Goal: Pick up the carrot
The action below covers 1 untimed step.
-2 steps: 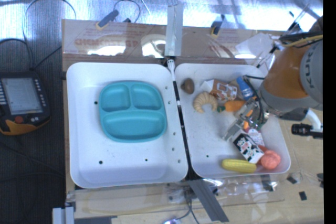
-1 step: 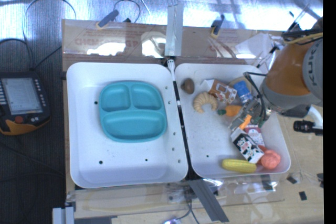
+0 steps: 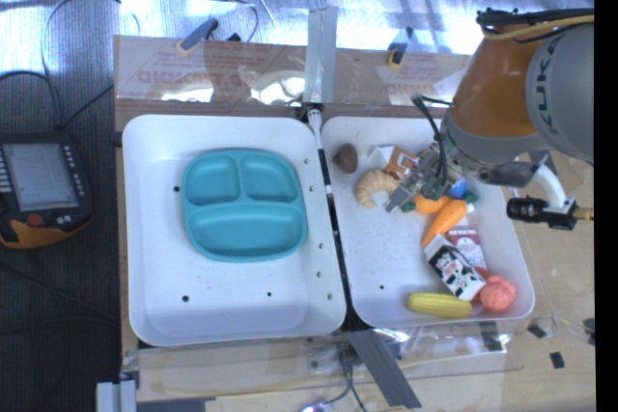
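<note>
1. Two white bins sit side by side on the bench [image 3: 565, 304]; a teach pendant [image 3: 41, 183] lies on the floor off to the far left, screen up, cable looping behind it.
2. Left bin [image 3: 154, 294]: holds a teal divided plate [image 3: 243, 205], three compartments, roughly centred, nothing on it.
3. A raised divider runs between the bins; cardboard sheet [image 3: 212, 72] lies behind both.
4. Right bin [image 3: 386, 289], left part: a small brown round item [image 3: 346, 156] near the back, a croissant [image 3: 374, 185] just beside it toward the front.
5. End effector [image 3: 413, 189] is down in the right bin between the croissant and the carrot; whether its fingers are open or closed cannot be told, too blurred and dark against the clutter.
6. Carrot [image 3: 444, 217] lies tilted on the bin floor just to the camera's right of the end effector, thick end up toward the tool, tip pointing to the front-left. Not visibly between the fingers.
7. A small blue item [image 3: 458, 189] and a bit of green sit right at the carrot's top end.
8. Front of the carrot: a red-and-white carton [image 3: 456, 263] with a cow print, lying flat, touching the carrot's tip area.
9. Front edge of the bin: a corn cob [image 3: 438, 305], with a pink-red round fruit [image 3: 497, 294] just beside it.
10. Arm [image 3: 521, 87], orange band and grey housing, comes in from the camera's right above the bin's back corner.
</note>
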Each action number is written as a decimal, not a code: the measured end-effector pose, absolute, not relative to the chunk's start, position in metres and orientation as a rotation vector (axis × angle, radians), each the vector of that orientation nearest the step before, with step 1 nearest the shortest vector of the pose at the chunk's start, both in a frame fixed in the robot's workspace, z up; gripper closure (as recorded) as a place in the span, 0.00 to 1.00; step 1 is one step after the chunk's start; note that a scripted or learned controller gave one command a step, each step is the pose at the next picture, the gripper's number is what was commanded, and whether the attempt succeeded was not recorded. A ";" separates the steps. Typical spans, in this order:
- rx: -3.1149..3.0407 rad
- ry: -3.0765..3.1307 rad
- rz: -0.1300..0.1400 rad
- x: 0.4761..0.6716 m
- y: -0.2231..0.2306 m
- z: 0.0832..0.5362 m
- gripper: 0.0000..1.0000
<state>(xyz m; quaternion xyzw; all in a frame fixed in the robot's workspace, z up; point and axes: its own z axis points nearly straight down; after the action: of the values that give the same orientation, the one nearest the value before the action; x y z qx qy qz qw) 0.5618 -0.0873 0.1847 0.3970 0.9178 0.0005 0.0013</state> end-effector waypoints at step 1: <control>0.943 2.990 0.006 0.548 -0.127 0.092 1.00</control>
<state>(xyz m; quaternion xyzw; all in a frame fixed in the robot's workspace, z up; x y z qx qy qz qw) 0.5482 -0.1268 0.0918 0.3008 0.9537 0.0019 0.0033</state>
